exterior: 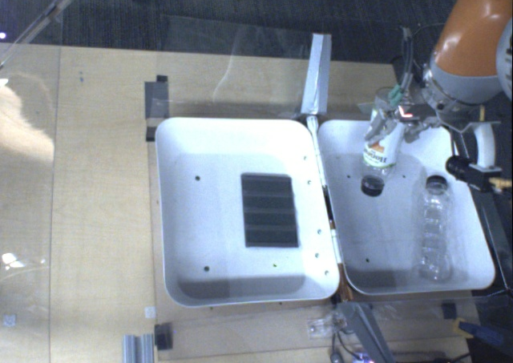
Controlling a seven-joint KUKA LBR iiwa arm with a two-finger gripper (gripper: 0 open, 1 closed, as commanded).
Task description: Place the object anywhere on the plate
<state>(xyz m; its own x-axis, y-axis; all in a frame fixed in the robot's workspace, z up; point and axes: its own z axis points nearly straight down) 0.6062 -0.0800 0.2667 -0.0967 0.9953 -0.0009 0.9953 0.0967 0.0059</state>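
Observation:
A dark ribbed rectangular plate point(270, 209) lies flat in the middle of the left bin point(184, 193). Over the upper left part of the right bin point(401, 265), my gripper point(386, 127) is shut on a small clear bottle point(380, 155) with a white label. The bottle hangs tilted, its black cap point(371, 186) pointing down toward the bin floor. The plate is well to the left of the gripper, across the wall between the bins.
A clear plastic water bottle point(433, 229) lies lengthwise along the right side of the right bin. A grey metal bar point(317, 73) stands at the back between the bins. Cables and black fittings crowd the right edge.

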